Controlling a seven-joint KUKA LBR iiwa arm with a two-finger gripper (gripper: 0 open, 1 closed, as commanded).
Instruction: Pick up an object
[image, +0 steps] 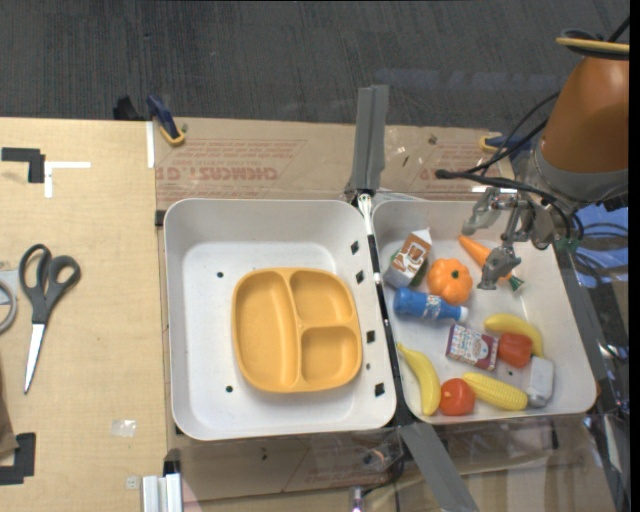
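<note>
The right bin holds several toy foods. An orange carrot lies at its back, with a small orange pumpkin and a little carton to its left. Further forward are a blue bottle, a pink packet, a red pepper, a red tomato, a grey block and three yellow bananas. My gripper hangs low over the back of this bin, right at the carrot's right end. Nothing is lifted off the bin floor.
The left bin holds a yellow divided plate. Scissors lie on the wooden bench at the far left. A blue and yellow clamp sits at the back. Cables trail from the arm on the right.
</note>
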